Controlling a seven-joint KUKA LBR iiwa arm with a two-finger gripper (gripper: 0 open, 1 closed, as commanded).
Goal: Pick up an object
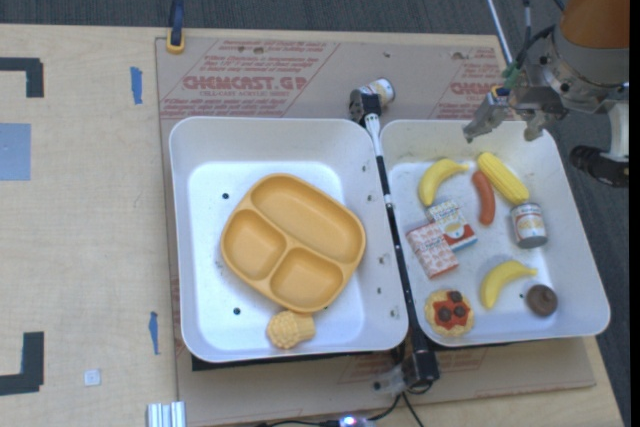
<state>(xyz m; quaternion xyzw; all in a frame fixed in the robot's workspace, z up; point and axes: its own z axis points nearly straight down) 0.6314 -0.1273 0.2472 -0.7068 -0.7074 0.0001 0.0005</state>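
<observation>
Right bin (570, 245) crowded: two bananas (441, 179) (503, 281), corn cob (502, 177), sausage (485, 197), can (528, 224), boxes (440, 237), pizza toy (449, 311), donut (541, 299), narrow gaps between them. Left bin (190, 205): divided plate (291, 241) takes the middle, yellow toy (289, 328) touches its near edge; corners free.

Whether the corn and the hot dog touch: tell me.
Touching, as far as the camera view shows: the corn lies right against the hot dog, with no white bin floor visible between them along their near sides.
</observation>
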